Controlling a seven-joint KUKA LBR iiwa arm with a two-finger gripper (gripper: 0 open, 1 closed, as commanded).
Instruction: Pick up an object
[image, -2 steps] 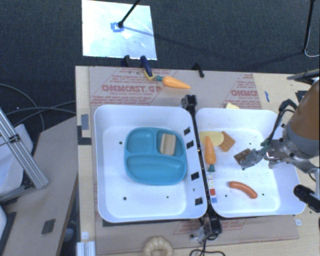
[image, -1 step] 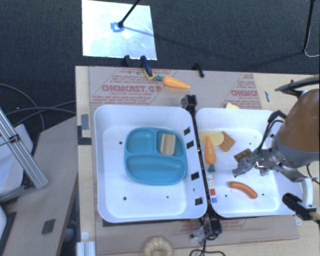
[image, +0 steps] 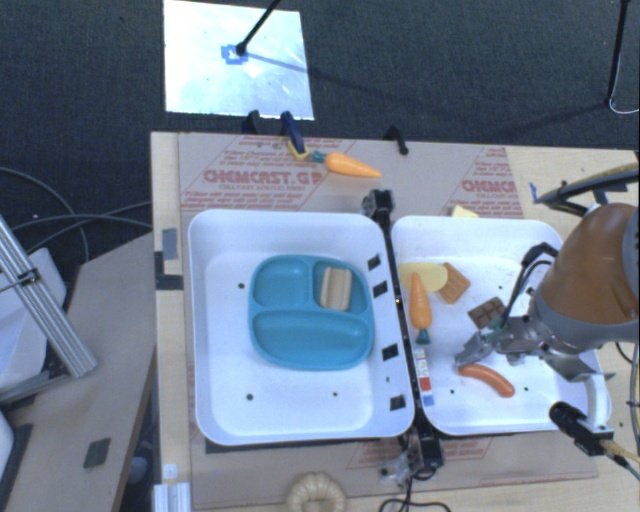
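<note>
Across the surface (image: 200, 180) I log two white bins side by side. Left bin (image: 225, 400): one blue divided plate (image: 300, 330), with a tan block (image: 335, 288) in its upper right compartment. Right bin (image: 500, 420): an orange carrot (image: 421, 301) near the dividing wall, a yellow wedge (image: 430, 275), a tan waffle-like piece (image: 455, 283) touching that wedge, a brown chocolate-like piece (image: 486, 312), and a reddish sausage (image: 487, 379) toward the near side. My tool (image: 478, 350) sits low in the right bin, just above the sausage; one finger (image: 470, 354) points toward it (whether the tool is open or closed, I cannot tell). Nothing is visibly between the fingers. Outside the bins, at the far edge: a second carrot (image: 345, 165).
</note>
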